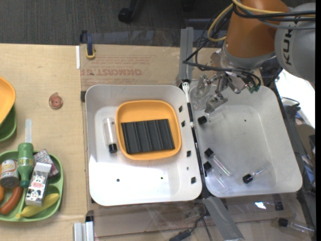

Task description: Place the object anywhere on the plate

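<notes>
Looking down on the orange plate [148,106], sitting square in the upper middle of the left white bin [140,185]. Lying flat across the plate's floor, a black ribbed slab [148,136], fully inside the rim. Just left of the plate, touching or nearly touching its edge, a clear vial [109,133] with a black cap, lying lengthwise with the cap toward the near side.

Over to the right of the plate, past the bin wall, the right white bin [261,119]. Hovering above that bin's corner nearest the plate's top right, the gripper [213,98], hanging under the arm's orange band [251,24], amid a tangle of cables. Grip state impossible to tell from here, too much clutter and glare; nothing seen held.

Below the gripper and right of the plate, a small black piece [201,119] on the bin floor. Further down, right of the plate's lower corner, a second clear vial [216,163] lying at a slant, and well beyond it a third vial [253,174] with its black cap down.

Far left of the plate, out on the wooden bench, a green tray [55,205] of toy food with a green bottle [25,163] among it.
</notes>
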Tool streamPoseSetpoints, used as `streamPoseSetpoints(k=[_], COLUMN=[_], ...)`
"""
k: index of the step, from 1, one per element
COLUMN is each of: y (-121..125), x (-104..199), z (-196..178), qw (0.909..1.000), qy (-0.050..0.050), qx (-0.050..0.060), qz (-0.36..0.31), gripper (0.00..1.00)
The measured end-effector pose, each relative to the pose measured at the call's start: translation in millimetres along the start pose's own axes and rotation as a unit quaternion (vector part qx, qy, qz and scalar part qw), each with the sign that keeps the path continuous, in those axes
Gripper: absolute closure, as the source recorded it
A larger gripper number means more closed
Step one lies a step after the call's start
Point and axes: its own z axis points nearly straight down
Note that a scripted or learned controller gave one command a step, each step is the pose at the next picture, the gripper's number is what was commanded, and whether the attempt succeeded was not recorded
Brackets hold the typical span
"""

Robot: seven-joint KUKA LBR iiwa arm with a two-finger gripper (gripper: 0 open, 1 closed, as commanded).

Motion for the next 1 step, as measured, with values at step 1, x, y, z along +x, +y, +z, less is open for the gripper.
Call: streamPoseSetpoints(k=[1], y=[-1.8], x=[0.9], z=[0.4], qw=[0.9995], qy=[0.000], qx=[0.000], qz=[-0.030], gripper=[1.00])
